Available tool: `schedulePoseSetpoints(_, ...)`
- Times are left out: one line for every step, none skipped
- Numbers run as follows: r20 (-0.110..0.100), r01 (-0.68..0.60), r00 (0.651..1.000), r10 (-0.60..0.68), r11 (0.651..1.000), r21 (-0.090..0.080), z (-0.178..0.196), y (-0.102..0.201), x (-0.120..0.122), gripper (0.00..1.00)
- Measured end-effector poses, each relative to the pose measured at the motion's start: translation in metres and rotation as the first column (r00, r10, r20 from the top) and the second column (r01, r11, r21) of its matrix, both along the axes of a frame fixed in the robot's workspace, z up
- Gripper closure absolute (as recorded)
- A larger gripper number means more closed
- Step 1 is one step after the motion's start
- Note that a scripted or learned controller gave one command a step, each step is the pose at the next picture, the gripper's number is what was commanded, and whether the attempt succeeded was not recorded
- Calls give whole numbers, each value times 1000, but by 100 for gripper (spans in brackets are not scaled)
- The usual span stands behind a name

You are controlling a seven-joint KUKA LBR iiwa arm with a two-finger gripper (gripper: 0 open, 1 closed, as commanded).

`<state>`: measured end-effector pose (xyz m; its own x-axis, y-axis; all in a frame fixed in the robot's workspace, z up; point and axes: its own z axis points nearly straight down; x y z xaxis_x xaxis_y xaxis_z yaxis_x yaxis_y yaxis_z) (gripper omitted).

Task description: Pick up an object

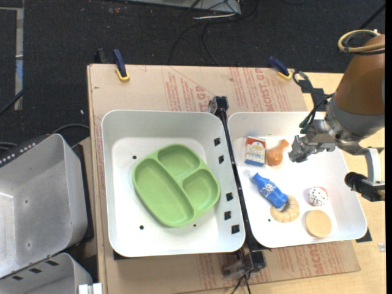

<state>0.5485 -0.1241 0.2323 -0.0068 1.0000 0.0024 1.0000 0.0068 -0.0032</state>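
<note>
The nearest candidate, a small orange pear-shaped toy (276, 154) with a narrow neck and rounded belly, is probably light hollow plastic, stiff and smooth enough to slip; I would take hold across its belly rather than the neck; it lies in the right white bin (349, 182), just beside a small red-and-white carton (255, 150) and close to the left of the claw (299, 152). The claw hangs low over that bin, dark against the white floor; whether it is apart or together I cannot tell, and nothing shows clamped in it. Further toward the front lie a blue wrapped tube (269, 190), touching a tan ring-shaped pastry toy (286, 211); a white speckled ball (316, 196); a pale flat round disc (318, 223). The left white bin (116, 164) on the counter (159, 84) holds a green sectioned plastic tray (176, 184).
</note>
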Motion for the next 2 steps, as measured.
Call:
schedulePoseSetpoints(-2, -1, 1000, 1, 1000, 0, -2, 57, -18, 100)
schedulePoseSetpoints(-2, -1, 1000, 1, 1000, 0, -11, 115, -30, 100)
